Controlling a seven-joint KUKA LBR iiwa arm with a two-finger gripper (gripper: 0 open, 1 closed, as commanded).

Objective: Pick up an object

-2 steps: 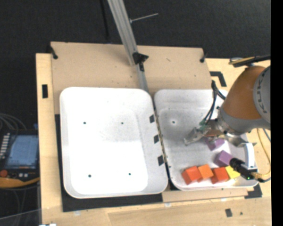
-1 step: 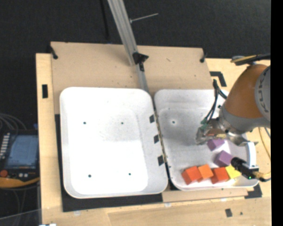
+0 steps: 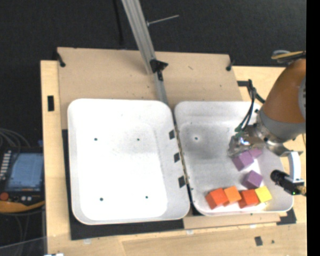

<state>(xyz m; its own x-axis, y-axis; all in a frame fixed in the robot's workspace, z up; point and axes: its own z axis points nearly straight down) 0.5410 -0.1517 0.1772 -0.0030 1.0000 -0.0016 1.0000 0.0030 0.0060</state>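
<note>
Bench (image 3: 50, 143): light wood top. Bearing two shallow white bins side by side: right bin (image 3: 202, 116) directly beneath the claw (image 3: 244, 144); left bin (image 3: 117, 159) well away on its far side.

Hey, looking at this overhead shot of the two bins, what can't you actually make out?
- Hand: the wrist above hides its grip; whether it holds the purple block is unclear.
- Arm: cut off at the right edge of the camera view.
- Orange, red and yellow blocks along the right bin's near wall: packed together, so their exact number is uncertain.
</note>
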